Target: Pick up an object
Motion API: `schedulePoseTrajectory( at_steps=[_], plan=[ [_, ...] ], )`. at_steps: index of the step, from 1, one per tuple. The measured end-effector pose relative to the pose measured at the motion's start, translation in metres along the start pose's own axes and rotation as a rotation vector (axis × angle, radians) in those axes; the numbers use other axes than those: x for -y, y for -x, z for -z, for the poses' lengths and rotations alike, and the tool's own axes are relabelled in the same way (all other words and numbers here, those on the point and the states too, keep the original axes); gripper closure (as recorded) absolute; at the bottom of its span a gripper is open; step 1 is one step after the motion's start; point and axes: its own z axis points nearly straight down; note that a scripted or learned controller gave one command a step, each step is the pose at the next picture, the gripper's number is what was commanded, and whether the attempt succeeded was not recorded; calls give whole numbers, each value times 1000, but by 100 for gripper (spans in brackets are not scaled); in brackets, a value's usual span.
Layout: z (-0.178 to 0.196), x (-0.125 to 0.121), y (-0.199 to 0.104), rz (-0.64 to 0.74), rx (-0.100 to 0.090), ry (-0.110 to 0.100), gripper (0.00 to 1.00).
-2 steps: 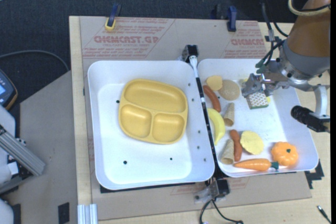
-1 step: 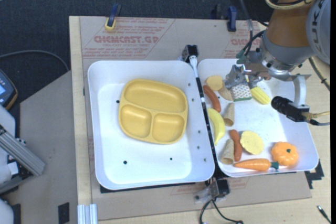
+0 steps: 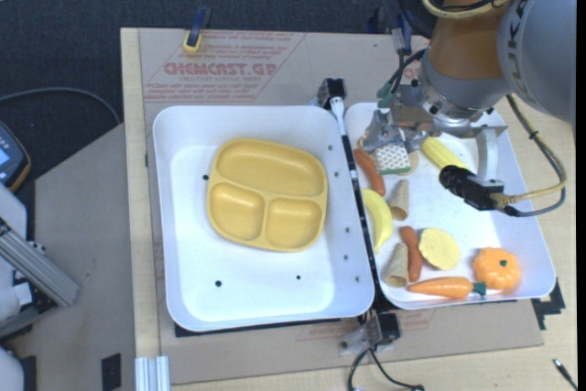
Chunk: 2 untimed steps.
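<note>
A small pale waffle-textured toy piece [image 3: 395, 158] is lying at the far left of the right white bin [image 3: 531, 238], and the grey two-finger gripper [image 3: 396, 135] is hanging directly over it, apparently touching it; whether its fingers are spread or pinching cannot be told. An orange toy sausage [image 3: 368, 169] is lying just left. A yellow compartment plate [image 3: 266, 194] is sitting in the left white bin [image 3: 183, 261].

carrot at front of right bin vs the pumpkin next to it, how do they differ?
The carrot is long and thin, lying flat along the bin's front edge; the pumpkin is round and squat. The carrot tapers to a point at its left end; the pumpkin is ribbed, with a small stem on top. Both are orange toy foods in the right bin.
</note>
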Motion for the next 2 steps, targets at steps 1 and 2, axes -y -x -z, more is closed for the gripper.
schedulePoseTrajectory(
  at_steps=[1, 2],
  plan=[
    [-17, -19, -34, 0, 0, 0, 100],
    [-16, -9, -31, -4, 0, -5, 100]
  ],
)
